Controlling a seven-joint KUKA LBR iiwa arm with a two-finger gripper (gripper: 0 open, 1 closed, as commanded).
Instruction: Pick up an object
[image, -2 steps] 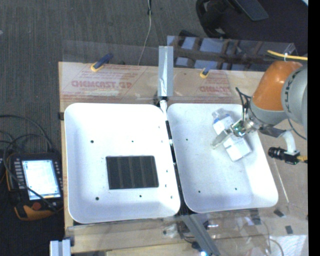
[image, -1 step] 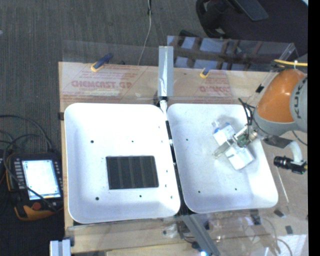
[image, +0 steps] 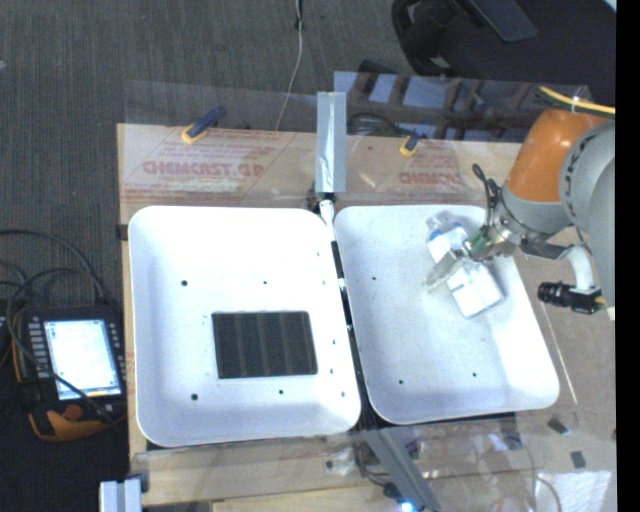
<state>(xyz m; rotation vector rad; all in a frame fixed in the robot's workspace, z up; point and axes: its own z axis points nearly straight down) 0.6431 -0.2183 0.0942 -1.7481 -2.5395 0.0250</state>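
- Objects for picking are hard to make out: a small cluster of pale, whitish pieces (image: 462, 272) lies in the right bin (image: 520, 385), toward its far right corner, and it blends with the white floor so that its shape cannot be told for certain.
- Seen from the one overhead camera, the gripper (image: 478, 249) hangs over the right bin's far right part, right at the pale cluster, with the arm (image: 560, 170) and its orange band reaching in past the bin's right rim.
- Whether the tool is open, closed or clamped on anything cannot be told; the tip merges with the pale pieces beneath it.
- Its place directly at the cluster suggests, as a judgement, that the arm is set for a grasp there, that being the one group of loose things in the right bin.
- Left of the right bin, touching it along the shared rim, sits the left bin (image: 160, 250), which holds a dark ribbed rectangular pad (image: 265, 344) lying flat near its front middle, well apart from the gripper.
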